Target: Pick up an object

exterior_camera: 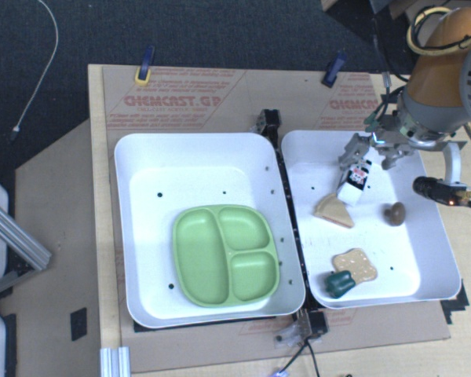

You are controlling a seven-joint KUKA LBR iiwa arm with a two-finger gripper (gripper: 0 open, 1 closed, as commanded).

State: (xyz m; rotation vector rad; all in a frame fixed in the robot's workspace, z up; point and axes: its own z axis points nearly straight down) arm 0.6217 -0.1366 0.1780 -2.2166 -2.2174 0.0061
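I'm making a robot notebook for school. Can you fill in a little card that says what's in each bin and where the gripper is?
left bin: green divided plastic plate
right bin: tan wedge-shaped piece, small brown round lump, tan toast-like slice, dark green chunk, small white and black object
gripper: over the right bin's far part, above the white and black object
holding: cannot tell

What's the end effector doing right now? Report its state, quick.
End effector: over the right bin, fingers spread around the top of the small white bottle; open, grasp not confirmed.

floor: dark blue carpet (180,14) | white cable (43,10) lying on it | bench top: brown board (235,93)
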